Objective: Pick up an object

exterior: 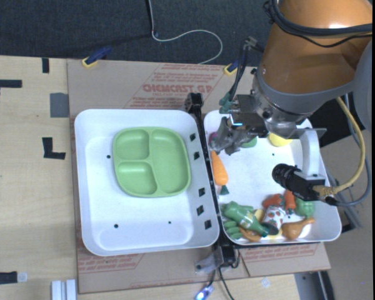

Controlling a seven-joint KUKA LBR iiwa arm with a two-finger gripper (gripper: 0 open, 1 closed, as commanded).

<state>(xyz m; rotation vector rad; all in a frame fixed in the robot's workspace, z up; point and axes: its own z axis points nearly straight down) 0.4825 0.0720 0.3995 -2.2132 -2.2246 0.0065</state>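
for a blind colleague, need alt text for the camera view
The arm's end effector hangs low over the right bin, just above an orange carrot, with a heap of toy food at that bin's near edge. The left bin holds a green divided plate.

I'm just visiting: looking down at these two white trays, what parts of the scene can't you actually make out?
- Gripper, camera view: the arm's bulk overhangs it and it is blurred, so its state is unclear.
- Yellow object: mostly hidden by the arm.
- Toy pile in the right bin: items overlap and are too small to identify singly.
- Right bin's far end: covered by the arm.
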